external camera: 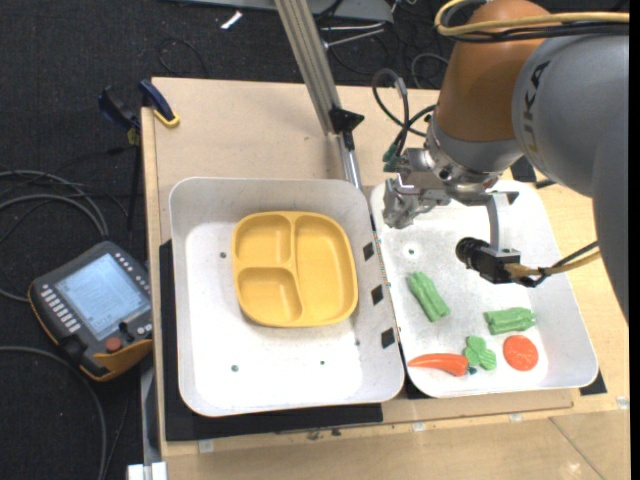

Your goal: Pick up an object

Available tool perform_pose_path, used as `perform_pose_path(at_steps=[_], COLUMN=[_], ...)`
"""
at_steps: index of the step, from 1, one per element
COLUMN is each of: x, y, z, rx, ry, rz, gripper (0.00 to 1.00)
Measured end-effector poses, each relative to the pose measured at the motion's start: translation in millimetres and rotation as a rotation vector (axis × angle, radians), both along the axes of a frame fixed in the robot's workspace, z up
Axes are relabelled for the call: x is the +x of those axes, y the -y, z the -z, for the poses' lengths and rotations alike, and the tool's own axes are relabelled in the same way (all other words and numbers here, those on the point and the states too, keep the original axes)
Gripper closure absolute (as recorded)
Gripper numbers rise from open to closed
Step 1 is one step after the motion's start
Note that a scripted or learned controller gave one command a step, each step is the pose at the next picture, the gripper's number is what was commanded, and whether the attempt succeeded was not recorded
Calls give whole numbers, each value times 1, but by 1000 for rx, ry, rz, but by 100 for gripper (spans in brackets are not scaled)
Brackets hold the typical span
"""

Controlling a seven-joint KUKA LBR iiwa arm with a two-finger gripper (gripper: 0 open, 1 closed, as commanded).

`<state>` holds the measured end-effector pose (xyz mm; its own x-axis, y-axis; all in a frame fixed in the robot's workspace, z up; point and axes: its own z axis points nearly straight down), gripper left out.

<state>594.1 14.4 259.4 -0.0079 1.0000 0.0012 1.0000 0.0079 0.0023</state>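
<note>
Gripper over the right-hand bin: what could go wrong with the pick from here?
The gripper sits at the far end of the right white bin, away from every toy, so closing here would likely grab nothing. The orange carrot-shaped toy and the small green leafy toy touch, so one may drag the other.

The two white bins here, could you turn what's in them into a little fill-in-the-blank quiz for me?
1. The yellow tray lies in the ____ bin of the camera view.
2. The yellow tray is divided into ____ compartments.
3. The round red piece lies in the right bin, just below a ____ piece.
4. The gripper hangs over the ____ bin's far end.

Missing words: left; three; green; right
</note>
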Motion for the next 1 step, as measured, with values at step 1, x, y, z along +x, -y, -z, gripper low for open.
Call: perform_pose_path(at_steps=[1], x=[4], y=[-49], z=[15], rx=[0], ry=[-4], rz=[0], gripper=[100])
